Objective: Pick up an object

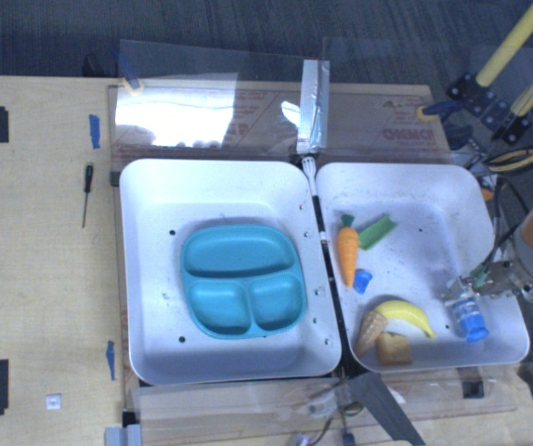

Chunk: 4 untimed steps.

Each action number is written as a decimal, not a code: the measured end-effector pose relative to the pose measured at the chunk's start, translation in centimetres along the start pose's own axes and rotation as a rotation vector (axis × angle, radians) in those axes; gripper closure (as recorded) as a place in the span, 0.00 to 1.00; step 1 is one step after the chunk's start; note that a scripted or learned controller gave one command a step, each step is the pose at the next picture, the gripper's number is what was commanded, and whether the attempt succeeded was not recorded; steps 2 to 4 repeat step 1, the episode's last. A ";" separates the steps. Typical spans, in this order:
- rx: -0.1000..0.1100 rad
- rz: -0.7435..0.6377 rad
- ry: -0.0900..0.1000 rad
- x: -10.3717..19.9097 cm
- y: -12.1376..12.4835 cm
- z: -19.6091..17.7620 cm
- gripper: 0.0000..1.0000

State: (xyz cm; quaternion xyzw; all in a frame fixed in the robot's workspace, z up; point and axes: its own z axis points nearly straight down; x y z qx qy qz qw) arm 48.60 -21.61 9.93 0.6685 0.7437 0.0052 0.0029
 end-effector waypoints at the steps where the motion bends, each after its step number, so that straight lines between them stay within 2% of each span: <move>1: 0.004 0.077 -0.004 5.9 2.2 -12.7 1.00; 4: 0.004 0.077 -0.004 5.9 2.2 -12.7 1.00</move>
